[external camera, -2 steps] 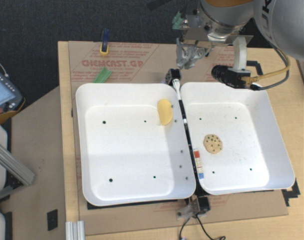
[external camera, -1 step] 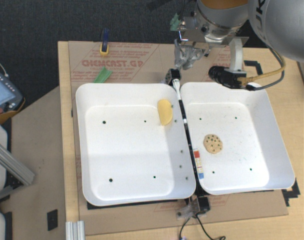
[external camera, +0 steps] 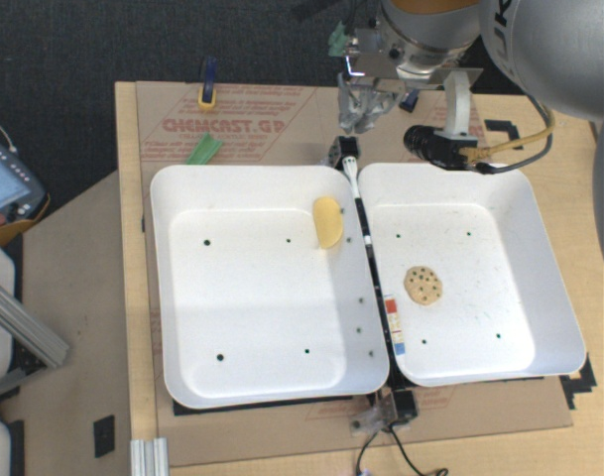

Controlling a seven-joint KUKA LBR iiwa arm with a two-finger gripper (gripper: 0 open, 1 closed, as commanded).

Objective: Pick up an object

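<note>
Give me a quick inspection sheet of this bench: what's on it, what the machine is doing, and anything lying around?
Surface: brown board bearing two shallow white bins side by side, left bin and right bin, their inner rims touching.
Job's things: yellow oblong piece in the left bin near its right wall; round speckled cookie in the middle of the right bin.
Clutter: green strip and yellow-and-blue clamp on the board behind the left bin.
Grippers: gripper hangs above the board behind the bins, over neither item, holding nothing.
Cables: yellow cable by the arm; thin wire at the front edge.
Surroundings: dark floor.
</note>
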